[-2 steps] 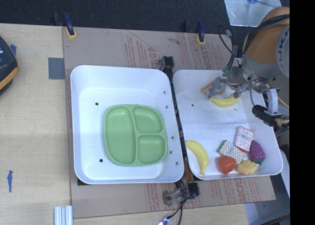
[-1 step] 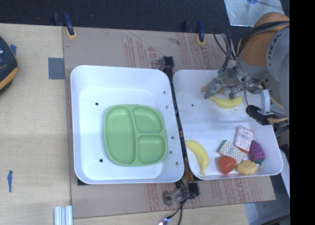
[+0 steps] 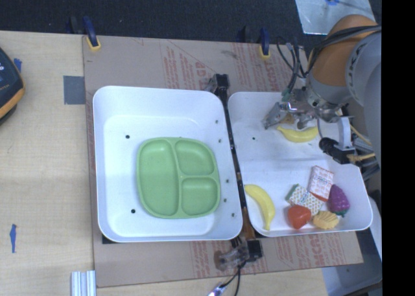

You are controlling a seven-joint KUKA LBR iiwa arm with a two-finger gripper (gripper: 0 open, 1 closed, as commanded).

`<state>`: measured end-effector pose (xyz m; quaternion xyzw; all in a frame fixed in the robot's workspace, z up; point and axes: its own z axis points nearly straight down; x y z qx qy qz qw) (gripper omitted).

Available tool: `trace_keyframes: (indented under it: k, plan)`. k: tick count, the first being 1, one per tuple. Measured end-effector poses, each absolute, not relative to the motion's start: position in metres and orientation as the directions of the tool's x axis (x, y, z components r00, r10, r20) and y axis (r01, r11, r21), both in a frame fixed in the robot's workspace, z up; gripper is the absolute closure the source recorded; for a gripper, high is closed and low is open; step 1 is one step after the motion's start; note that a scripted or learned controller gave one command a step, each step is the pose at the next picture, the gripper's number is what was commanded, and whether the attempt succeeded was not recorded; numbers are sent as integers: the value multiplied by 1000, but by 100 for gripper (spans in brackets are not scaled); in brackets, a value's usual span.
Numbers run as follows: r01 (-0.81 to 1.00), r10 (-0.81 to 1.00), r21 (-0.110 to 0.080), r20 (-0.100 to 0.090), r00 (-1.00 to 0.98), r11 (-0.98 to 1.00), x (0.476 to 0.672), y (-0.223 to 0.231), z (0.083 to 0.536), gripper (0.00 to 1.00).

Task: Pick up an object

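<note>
My gripper (image 3: 286, 120) hangs over the far part of the right bin (image 3: 259, 103), and its two fingers look spread apart, so it stands open. A small yellow banana (image 3: 299, 135) lies on the bin floor just in front of the fingers, apart from them; nothing sits between them. Nearer the front of the same bin lie a second banana (image 3: 260, 204), a red tomato (image 3: 297, 216), a purple bunch of grapes (image 3: 338, 199), a red-and-white carton (image 3: 320, 182), a green-and-white box (image 3: 301, 197) and a yellow piece (image 3: 326, 220).
The left bin (image 3: 110, 103) holds a green divided plate (image 3: 178, 177). The arm's grey body and orange band (image 3: 343, 48) fill the right side above the right bin. A black clip (image 3: 221, 83) sits where the bins meet at the back.
</note>
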<state>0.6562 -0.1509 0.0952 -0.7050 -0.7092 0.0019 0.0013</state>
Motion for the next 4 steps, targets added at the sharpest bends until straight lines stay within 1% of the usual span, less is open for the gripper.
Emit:
trace_keyframes:
  k: [1, 2, 3, 4]
  plan:
    - [1000, 1000, -6, -1, -8, 8, 656, -152, 106, 100]
    - [1000, 1000, 0, 0, -5, 5, 657, -109, 214, 100]
    - [1000, 1000, -5, -1, -1, 1, 642, -193, 191, 100]
    - [1000, 1000, -4, 0, -6, 6, 629, -128, 205, 100]
